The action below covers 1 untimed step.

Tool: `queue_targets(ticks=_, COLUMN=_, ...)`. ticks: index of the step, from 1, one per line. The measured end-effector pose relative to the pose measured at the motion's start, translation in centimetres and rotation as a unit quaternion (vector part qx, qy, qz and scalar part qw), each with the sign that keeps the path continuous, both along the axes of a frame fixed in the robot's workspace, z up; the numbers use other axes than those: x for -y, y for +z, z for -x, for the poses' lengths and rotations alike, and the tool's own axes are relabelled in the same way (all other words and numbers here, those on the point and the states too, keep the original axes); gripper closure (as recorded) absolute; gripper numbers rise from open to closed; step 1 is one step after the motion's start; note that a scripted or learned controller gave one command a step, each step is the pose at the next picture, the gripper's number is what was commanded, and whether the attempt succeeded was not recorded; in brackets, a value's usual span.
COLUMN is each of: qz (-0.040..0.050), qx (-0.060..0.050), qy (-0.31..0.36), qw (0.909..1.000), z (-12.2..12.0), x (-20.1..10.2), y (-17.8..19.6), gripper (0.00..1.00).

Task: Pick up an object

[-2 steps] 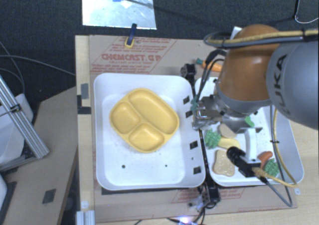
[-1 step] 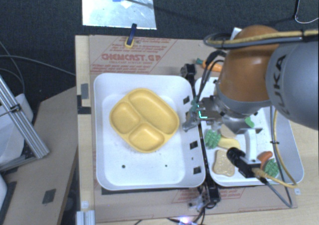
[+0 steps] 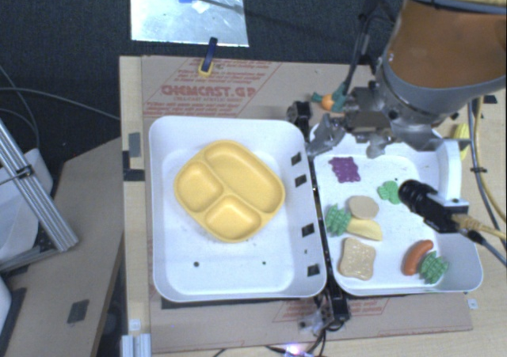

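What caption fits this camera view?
Arm over the far edge of the bin holding toy food; a yellow divided plate lies in the other bin.

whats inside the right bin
Toy food: purple grapes, a toast slice, a sausage, a yellow wedge and green bits. The arm covers the far edge of the bin.

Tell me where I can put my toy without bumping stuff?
The left bin has bare floor all around the yellow plate, widest along its near edge. The right bin is crowded with toy food, and the gripper hangs over its far edge.
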<state>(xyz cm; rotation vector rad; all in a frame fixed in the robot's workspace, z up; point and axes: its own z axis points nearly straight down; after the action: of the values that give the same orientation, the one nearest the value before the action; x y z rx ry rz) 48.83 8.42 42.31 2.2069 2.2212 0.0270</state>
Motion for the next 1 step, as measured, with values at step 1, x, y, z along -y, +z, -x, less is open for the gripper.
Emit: queue_targets(ticks=1, qz=0.0011, qx=-0.010, qy=0.004, qw=0.9999, z=0.29, x=-10.61, y=-3.53, gripper=0.00)
